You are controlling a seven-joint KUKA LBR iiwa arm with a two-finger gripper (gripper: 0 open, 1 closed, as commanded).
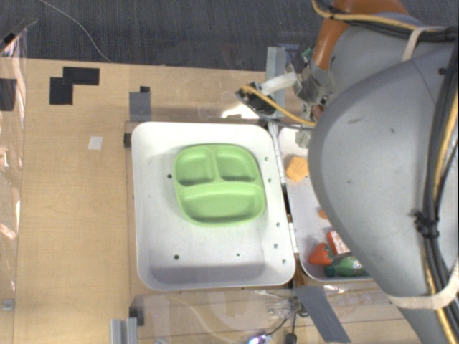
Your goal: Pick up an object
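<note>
The state of the fingers cannot be told. Candidate objects lie in the right bin: an orange block and, nearer its front wall, a red-and-green toy. One isolated object should be targeted.

I work in a robotics lab: my grey arm, trailing bundled cables, leans over a plywood desk. Left of the white bin are black tape marks; metal brackets clamp its corners.
</note>
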